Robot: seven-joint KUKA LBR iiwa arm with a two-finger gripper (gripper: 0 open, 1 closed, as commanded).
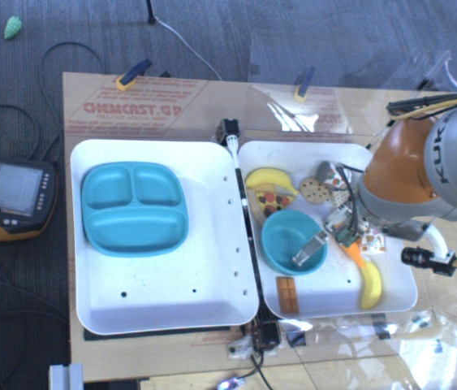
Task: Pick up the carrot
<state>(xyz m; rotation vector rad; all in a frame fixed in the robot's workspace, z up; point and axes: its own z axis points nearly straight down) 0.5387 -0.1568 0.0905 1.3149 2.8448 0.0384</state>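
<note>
A: Where's the carrot (351, 253)?

B: In the right bin (398, 299), lower right of the frame: a small orange piece just above the banana (369, 284), right of the blue bowl (291, 240).

A: And the end effector (343, 227)?

B: Low over that spot, just above the carrot. I can't tell whether it is open, closed or gripping anything; the wrist hides too much.

A: What might go wrong?

B: My guess is crowding. The banana touches or nearly touches the carrot, and a grey utensil (309, 250) leans on the bowl rim close by. A slightly misplaced close could catch the banana or push the carrot away.

A: Arm pose?

B: It reaches in from the right edge, orange band (398, 165) bulking over the bin's right side, wrist pointing down and toward frame left. The left bin (212, 242) with the blue divided tray (135, 207) lies well apart.
</note>
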